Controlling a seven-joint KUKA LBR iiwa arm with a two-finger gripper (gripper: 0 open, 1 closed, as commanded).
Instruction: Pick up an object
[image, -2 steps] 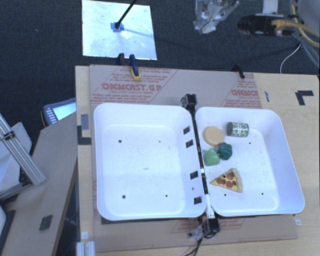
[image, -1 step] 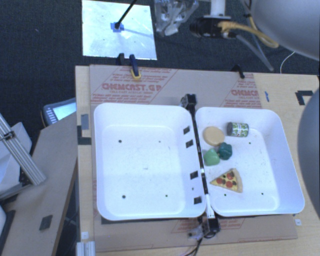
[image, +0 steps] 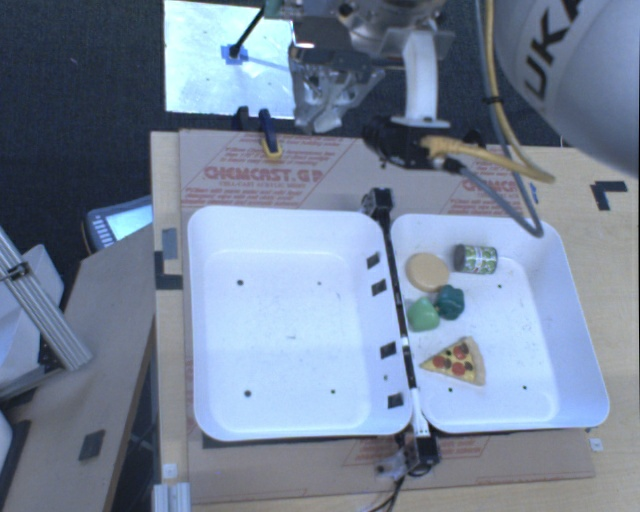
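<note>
The bench (image: 120, 330) is light wood, with a sheet of brown card lying under two white bins that sit side by side. The left bin (image: 290, 320) is next to the right bin (image: 520, 380), and a dark strip joins them. In the right bin, near that strip, lie four small things. A round tan disc (image: 428, 270) sits at the back, and a small green can (image: 475, 259) lies just beside it. In front of the disc are a green lump (image: 424, 315) and a darker teal lump (image: 450, 301), touching each other. A toy pizza slice (image: 456, 361) lies in front of those. The hand (image: 325, 100) hangs well behind the bins, past the card's far edge, holding nothing. I cannot tell how it is set.
</note>
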